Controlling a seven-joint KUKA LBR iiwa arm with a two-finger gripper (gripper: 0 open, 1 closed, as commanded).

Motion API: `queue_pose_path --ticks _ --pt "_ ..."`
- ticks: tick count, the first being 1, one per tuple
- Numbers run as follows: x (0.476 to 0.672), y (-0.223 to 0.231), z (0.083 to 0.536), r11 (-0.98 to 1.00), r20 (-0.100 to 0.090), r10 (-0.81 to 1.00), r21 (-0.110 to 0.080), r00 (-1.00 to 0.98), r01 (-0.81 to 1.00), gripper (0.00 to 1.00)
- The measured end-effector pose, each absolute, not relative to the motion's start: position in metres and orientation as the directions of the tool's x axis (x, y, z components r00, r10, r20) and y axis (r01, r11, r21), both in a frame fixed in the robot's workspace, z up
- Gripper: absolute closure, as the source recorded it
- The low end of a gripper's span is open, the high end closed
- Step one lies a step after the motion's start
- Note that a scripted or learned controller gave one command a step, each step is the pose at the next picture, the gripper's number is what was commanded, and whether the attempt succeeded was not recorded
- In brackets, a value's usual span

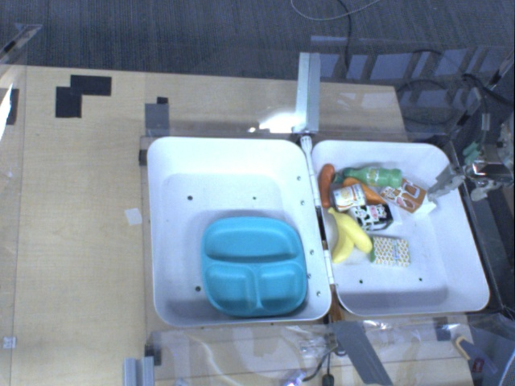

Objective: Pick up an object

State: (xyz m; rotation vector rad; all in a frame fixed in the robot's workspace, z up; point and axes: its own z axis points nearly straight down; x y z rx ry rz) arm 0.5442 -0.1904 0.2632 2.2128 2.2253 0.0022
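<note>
Flanking bins (241, 155) on wooden bench (72, 240)

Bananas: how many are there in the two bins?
1. The banana lies in the right bin, near its left wall, below the pile of items. Others may be hidden under that pile.

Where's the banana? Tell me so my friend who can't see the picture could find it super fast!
Look in the right white bin, at the pile of toy food along its left side. The banana lies at the near end of that pile, just left of a small dotted square pad. It is the only plain yellow, curved thing there.
</note>
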Motion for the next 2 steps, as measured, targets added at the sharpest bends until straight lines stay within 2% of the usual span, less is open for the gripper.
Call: queue_pose_path --ticks 1,2 --pt "0.554 -0.198 0.097 -0.140 0.000 0.990 0.005 0.140 0.990 0.00" --pt "0.567 -0.170 0.174 -0.204 0.000 0.979 0.005 0.204 0.979 0.00"
